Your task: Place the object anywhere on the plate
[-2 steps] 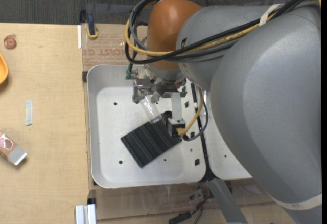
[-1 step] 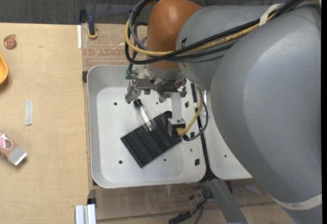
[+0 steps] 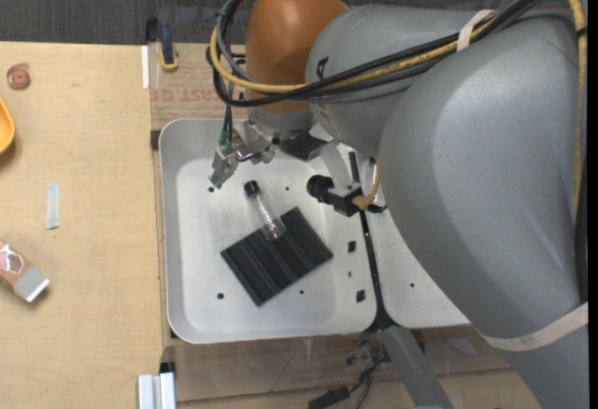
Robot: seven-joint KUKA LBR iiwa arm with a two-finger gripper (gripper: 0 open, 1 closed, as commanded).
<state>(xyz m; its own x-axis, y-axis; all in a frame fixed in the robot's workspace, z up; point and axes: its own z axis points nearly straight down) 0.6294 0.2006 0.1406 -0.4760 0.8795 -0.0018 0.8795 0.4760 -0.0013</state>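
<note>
The gripper (image 3: 221,169) hangs over the upper left of the left bin (image 3: 187,304); how its fingers stand I cannot tell. The object, a slim clear tube with a black cap (image 3: 263,209), lies just right of it, long axis running from cap at upper left down-right, its lower end resting on the ribbed black plate (image 3: 277,255).

In the left bin (image 3: 187,304), the plate (image 3: 277,255) lies near centre; a tube (image 3: 263,208) rests on its far edge, the tool (image 3: 222,169) left of it.
</note>
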